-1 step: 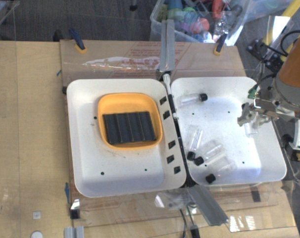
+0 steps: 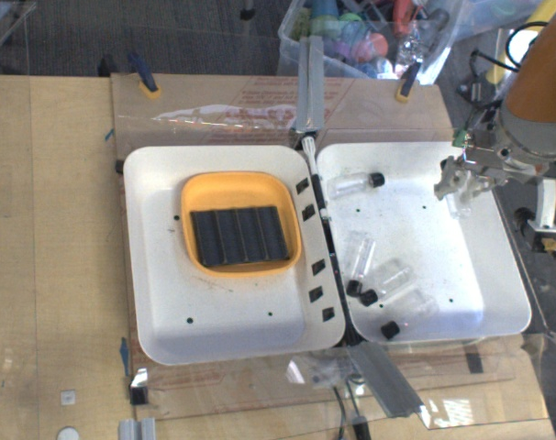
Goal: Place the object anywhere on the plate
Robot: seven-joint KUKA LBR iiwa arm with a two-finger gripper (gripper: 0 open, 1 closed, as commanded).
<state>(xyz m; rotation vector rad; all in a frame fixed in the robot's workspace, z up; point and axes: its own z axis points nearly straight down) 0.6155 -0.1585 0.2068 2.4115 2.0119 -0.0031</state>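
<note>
We see the gripper [image 2: 463, 183] over the right bin's [image 2: 498, 273] far right part, though we cannot tell its fingers' state. The clear vials [image 2: 374, 269] lie well apart from it, near the bin's left side; the orange plate [image 2: 239, 189] sits in the left bin [image 2: 159, 273].

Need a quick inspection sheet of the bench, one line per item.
Surface: two white bins side by side, left bin, right bin.
Job's things: orange plate in left bin, dark ribbed block lying on it; clear vials with black caps scattered in right bin.
Clutter: nothing seen beyond the vials.
Grippers: gripper over right bin's far right side; finger state unclear.
Cables: black cable behind the arm.
Surroundings: clear tub of coloured items behind the bins.
</note>
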